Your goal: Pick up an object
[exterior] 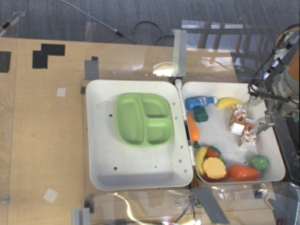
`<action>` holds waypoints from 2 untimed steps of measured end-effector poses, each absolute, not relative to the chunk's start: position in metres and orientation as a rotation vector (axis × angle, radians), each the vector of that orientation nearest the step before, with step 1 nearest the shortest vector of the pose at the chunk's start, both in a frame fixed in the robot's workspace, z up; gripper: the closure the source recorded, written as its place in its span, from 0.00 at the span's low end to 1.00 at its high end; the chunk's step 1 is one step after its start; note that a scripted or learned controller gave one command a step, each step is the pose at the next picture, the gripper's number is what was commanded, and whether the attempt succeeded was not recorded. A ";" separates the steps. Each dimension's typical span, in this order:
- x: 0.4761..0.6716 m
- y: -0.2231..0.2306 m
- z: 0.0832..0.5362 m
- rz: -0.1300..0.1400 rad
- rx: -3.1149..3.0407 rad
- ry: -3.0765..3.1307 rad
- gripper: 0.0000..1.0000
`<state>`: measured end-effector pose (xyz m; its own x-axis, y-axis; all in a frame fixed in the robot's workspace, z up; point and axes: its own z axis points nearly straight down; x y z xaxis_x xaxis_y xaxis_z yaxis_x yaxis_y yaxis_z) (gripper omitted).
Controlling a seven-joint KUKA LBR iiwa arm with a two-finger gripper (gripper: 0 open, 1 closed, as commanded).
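The gripper (pixel 265 123) sits over the right bin (pixel 274 172), just beside a red-and-white carton (pixel 249 134). Whether its pincer is open or closed, I cannot tell. The carton lies tilted beside a small white block (pixel 237 128).

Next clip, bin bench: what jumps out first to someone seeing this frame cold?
The green divided plate stands out, lying alone in the left bin. The right bin is a jumble of toy food: a banana and blue bottle near the far wall, a carrot along the left wall, an orange-red pepper and a green ball near the front. The gripper hangs at that bin's right edge beside two small cartons.
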<state>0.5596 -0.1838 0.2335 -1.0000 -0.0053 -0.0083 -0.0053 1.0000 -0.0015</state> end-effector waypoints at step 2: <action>0.608 -0.088 0.089 0.002 0.275 3.114 0.00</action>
